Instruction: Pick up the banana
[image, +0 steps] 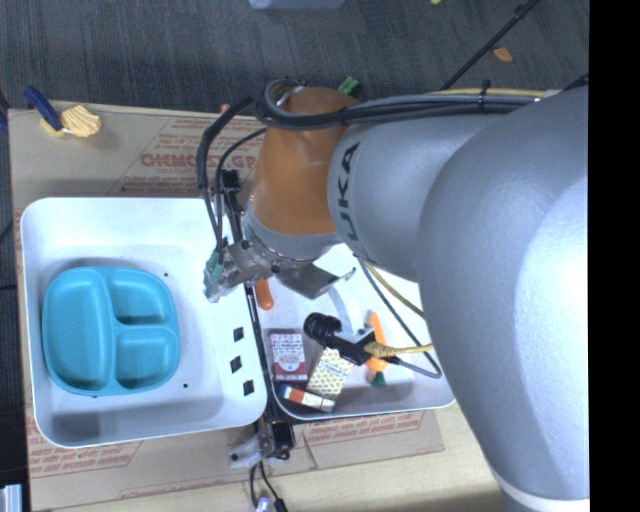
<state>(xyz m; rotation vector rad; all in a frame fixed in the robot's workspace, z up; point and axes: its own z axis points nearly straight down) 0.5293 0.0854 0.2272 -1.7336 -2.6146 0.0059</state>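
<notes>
Overhanging: arm (450, 200) is covering most of the right bin (405, 395) from the view's right.
Gripper (222, 272): is hanging over the divider between the bins, just beside the left bin's (100, 225) right wall; grip state — cannot tell.
Banana: position cannot be told; the arm is masking much of the right bin.
Left bin: is holding a blue tray (110, 328), apart from the gripper.
Right bin: is holding a red card (288, 358), a patterned packet (328, 372) touching it, and a white tube (308, 399) just below both — all near the bin's lower edge.
Orange piece (263, 294): is lying just beside the gripper.
</notes>
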